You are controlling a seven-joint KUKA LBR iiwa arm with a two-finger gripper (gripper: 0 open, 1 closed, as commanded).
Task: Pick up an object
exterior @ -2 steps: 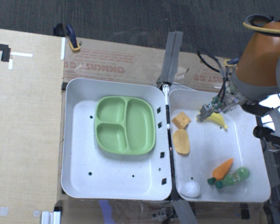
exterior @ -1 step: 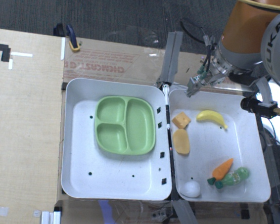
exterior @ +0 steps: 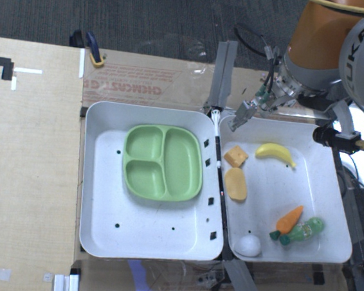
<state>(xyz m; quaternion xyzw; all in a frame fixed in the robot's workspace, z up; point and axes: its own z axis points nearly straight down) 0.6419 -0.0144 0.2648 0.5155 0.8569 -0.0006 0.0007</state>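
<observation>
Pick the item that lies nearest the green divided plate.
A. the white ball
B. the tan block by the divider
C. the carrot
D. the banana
B: the tan block sits in the right bin just past the divider, next to the green divided plate, closer than the other three.

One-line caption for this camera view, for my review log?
Gripper above the right bin's back-left corner; banana, carrot and other items inside; green tray in left bin.

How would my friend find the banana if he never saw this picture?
Look in the right bin, the one without the green plate. Near its far edge lies the banana, curved and bright yellow. The two lumps to its left are duller orange-tan and chunky, not curved.
</observation>
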